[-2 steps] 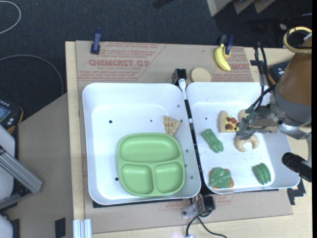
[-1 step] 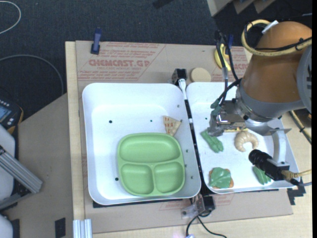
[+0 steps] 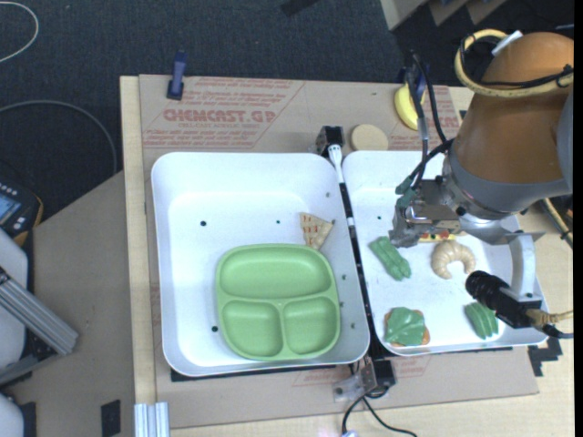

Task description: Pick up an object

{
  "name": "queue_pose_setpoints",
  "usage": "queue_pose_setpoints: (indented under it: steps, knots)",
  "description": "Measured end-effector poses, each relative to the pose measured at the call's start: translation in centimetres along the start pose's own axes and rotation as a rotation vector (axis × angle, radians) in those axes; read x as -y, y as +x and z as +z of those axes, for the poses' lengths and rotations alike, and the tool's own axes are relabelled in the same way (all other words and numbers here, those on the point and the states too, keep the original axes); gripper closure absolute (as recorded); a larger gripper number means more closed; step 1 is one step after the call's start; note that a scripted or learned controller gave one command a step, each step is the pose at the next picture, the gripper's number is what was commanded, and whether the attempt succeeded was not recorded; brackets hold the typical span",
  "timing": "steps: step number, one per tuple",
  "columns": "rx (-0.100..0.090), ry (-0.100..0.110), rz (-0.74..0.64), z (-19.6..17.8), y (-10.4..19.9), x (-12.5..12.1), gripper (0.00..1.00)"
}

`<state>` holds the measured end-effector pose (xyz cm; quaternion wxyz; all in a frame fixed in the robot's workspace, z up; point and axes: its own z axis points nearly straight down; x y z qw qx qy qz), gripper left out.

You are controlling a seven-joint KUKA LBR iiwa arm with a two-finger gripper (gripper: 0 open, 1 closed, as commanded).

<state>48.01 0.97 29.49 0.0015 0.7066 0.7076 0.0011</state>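
In the right bin [image 3: 364, 185], my gripper [image 3: 412, 233] hangs low, just above and to the right of a long green toy vegetable [image 3: 391, 257]. Right of that lies a tan croissant [image 3: 453, 258]. A green leafy piece on a tan base [image 3: 405, 327] sits at the bin's front, and a small green piece [image 3: 481, 320] rests at the front right. The arm's grey and orange body [image 3: 515, 116] covers the bin's back right part.
The left bin [image 3: 182, 208] holds a green three-compartment plate [image 3: 276, 299] and a tan waffle-like piece [image 3: 315, 229] near the divider. A black cylinder [image 3: 495, 298] juts over the right bin's front right. Behind the bins lie a tan disc [image 3: 369, 137] and a yellow object [image 3: 406, 106].
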Motion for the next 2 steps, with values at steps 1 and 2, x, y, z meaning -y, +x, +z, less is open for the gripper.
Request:
queue_pose_setpoints:
  steps: [1,2]
  knots:
    - [-0.001,0.001,-0.002,-0.5,4.1,0.1,1.00]
    - [-0.002,-0.001,-0.004,-3.9,8.4,0.0,1.00]
